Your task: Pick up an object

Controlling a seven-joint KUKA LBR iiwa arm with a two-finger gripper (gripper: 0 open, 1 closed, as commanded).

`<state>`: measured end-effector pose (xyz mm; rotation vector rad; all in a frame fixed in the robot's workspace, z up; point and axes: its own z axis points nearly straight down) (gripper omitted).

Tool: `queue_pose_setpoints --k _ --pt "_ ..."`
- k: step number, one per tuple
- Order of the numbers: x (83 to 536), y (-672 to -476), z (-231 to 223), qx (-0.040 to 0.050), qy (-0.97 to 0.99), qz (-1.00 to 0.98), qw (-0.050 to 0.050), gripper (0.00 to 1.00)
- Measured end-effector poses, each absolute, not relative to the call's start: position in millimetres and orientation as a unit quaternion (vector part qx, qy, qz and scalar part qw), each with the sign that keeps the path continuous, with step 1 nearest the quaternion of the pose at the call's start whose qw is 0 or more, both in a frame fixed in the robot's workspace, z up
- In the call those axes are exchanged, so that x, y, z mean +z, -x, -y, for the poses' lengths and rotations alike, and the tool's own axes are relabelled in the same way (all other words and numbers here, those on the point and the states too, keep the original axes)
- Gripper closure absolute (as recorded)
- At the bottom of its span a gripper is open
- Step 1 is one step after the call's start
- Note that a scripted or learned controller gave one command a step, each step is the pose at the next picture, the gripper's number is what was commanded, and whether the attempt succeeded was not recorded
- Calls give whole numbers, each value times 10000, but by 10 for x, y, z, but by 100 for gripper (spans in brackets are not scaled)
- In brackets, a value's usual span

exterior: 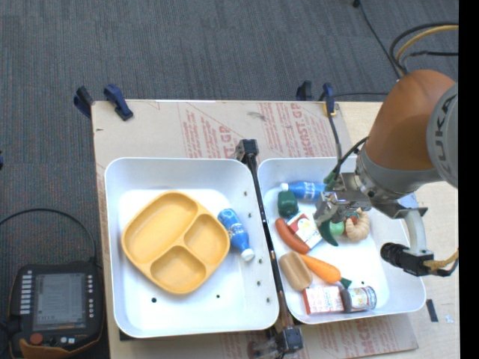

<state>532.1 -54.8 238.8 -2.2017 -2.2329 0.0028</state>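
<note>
A single fixed camera is mounted above the bench [187,126] and looks down at a slant. Both white bins fall fully within its field: the left bin [120,178] and the right bin [408,290] sit side by side low in the frame. Grey carpet [187,36] fills the upper part. The arm [412,133] enters from the right. The range is moderate.

Grey carpet [187,43] surrounds a cardboard-topped bench [224,126] (blue clamps [116,99] at its far edge).
</note>
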Motion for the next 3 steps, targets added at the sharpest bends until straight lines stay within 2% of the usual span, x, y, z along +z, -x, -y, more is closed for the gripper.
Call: queue_pose_setpoints --k 2,3 --pt "2573 -5332 552 19 6979 7162 43 100" --pt "2159 -5509 609 12 7044 7098 18 100"
